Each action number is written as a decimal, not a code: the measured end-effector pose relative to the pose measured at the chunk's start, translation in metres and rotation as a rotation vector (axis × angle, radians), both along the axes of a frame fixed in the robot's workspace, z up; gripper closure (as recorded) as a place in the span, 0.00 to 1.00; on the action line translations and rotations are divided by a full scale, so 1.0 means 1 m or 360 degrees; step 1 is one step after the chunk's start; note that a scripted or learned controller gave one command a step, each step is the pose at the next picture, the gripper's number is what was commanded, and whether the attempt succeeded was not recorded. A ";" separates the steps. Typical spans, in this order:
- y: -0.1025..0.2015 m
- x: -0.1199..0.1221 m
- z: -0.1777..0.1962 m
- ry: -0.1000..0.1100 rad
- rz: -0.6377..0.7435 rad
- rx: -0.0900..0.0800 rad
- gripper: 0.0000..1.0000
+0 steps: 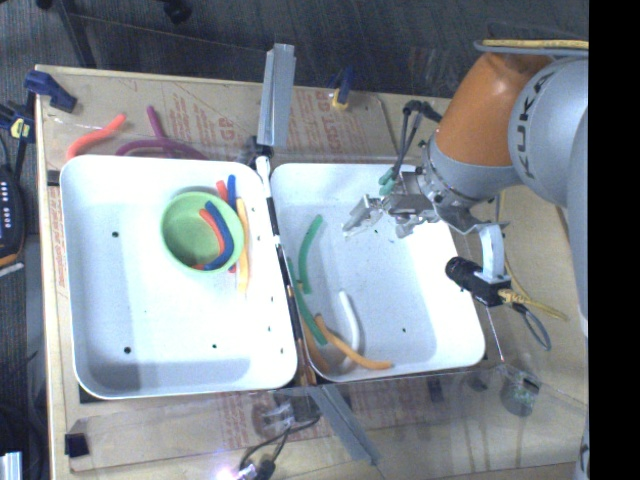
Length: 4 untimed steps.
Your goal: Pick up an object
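Note:
My gripper (385, 218) hangs over the upper right part of the right bin (450, 343). Its fingers are spread open and nothing sits between them. Left of and below it, a green strip (308, 253) lies along the right bin's left side. A curved white piece (350, 316) and an orange strip (352, 355) lie near that bin's front left corner. In the left bin (100, 358), a green bowl (198, 232) holds blue, red and yellow strips.
An orange strip (95, 136) and a purple one (160, 148) lie on the bench behind the left bin. A grey metal bar (276, 93) stands between the bins at the back. A black fixture (475, 278) juts over the right bin's right rim.

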<state>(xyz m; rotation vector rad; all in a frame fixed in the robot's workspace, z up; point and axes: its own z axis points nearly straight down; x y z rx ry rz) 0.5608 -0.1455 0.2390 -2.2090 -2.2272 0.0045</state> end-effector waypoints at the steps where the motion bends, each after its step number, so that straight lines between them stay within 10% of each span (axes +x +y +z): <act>1: 0.014 0.012 -0.069 0.0001 0.0006 -0.0003 0.00; 2: 0.028 0.056 -0.147 -0.0004 0.0072 -0.0006 0.00; 3: 0.028 0.056 -0.138 -0.0001 0.0079 -0.0007 1.00; 4: 0.090 0.061 -0.047 -0.0006 0.0234 0.0000 1.00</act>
